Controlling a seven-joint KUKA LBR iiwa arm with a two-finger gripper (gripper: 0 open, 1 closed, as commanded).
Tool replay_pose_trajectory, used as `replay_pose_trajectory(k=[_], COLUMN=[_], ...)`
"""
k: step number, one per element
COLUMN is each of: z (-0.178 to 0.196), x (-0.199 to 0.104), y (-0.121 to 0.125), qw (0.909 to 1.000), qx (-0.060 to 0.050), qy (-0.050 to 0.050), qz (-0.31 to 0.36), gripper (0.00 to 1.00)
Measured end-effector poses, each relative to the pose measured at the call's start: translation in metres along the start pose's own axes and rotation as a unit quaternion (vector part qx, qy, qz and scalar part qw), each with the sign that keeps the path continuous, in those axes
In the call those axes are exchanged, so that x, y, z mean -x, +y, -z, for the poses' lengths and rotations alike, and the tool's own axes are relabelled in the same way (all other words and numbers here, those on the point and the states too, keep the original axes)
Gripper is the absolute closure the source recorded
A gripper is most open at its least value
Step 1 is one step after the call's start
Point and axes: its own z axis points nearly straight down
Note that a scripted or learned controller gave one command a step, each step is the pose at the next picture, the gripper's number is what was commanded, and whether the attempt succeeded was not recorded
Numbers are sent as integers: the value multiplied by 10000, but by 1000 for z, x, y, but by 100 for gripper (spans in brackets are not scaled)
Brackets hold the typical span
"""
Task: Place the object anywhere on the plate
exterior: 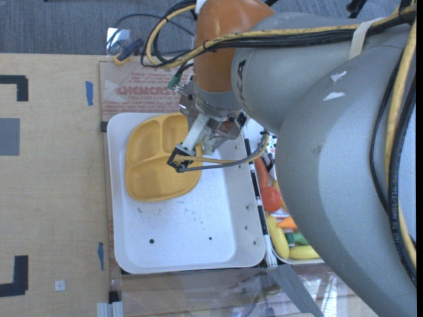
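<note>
Fingers of the gripper: spread, and whether they carry the object, cannot be told; plate lies just beneath and left of them, so best release low over a compartment, off its rim.

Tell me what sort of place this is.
Probably a robotics lab test bench: a grey arm hangs over a white bin, loose cables trail over carpet, and blue tape marks the benchtop.
</note>
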Motion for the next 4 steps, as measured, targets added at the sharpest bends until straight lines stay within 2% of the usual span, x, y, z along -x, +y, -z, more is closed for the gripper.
replay_pose_trajectory(k=[1, 2, 3, 4], z=[13, -25, 37, 133], x=[-13, 14, 41, 17], y=[-34, -38, -12, 15], qw=[9962, 9891, 9852, 9767], qx=[126, 269, 82, 89], qy=[85, 59, 98, 93], qz=[859, 1445, 1707, 2140], gripper=[100, 100, 100, 100])
